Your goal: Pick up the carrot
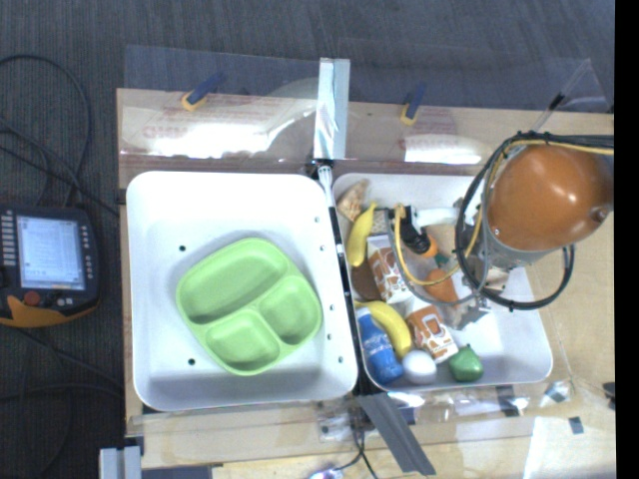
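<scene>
Looking down at a slant, we see 2 shallow white plastic bins side by side on a wooden bench. Our landmark is the green 3-compartment plastic tray (250, 303), which lies in the left bin (150, 208).

To the right of the tray, the right bin (529, 352) holds a crowd of play food. Nearest the tray stand a yellow plastic banana (357, 236) and a blue bottle (377, 345). A second yellow banana (393, 324) lies just beside the bottle, with a white egg (420, 365) and a green rounded vegetable (465, 365) farther right.

The orange plastic carrot (440, 290) lies in the right bin, well right of the tray, partly hidden under black cables.

The grey arm with its orange band (544, 200) hangs over that bin. The two-finger gripper (471, 305) sits just beside the carrot; we cannot tell how its claw stands.
</scene>
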Motion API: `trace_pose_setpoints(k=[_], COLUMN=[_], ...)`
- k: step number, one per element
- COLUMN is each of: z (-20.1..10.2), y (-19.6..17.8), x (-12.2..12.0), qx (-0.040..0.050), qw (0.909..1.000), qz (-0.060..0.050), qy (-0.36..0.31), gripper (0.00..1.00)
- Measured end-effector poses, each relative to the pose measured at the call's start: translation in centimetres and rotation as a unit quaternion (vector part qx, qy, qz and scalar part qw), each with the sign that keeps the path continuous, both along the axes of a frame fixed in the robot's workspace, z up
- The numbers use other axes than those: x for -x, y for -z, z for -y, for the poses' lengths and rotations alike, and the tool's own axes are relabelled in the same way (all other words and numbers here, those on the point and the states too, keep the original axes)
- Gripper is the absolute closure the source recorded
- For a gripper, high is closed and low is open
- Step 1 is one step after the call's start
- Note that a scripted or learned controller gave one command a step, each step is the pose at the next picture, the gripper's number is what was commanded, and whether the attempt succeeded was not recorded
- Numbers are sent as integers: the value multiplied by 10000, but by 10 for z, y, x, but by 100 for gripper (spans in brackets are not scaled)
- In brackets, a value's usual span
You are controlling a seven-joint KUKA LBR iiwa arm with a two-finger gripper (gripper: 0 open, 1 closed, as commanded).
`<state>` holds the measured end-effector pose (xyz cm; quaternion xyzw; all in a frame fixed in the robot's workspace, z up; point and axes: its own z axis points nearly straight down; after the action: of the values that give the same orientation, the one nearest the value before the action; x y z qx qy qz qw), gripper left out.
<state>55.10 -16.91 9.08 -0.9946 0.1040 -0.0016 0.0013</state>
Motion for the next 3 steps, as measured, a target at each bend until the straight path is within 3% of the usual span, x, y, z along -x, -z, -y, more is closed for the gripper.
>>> trace_pose_setpoints(k=[1, 2, 3], z=[-20, -59, -69], y=[1, 1, 1], x=[3, -22, -22], qx=[25, 22, 32], qw=[10000, 10000, 9990], qz=[7, 10, 15], qy=[-23, -38, 447], gripper=[0, 0, 0])
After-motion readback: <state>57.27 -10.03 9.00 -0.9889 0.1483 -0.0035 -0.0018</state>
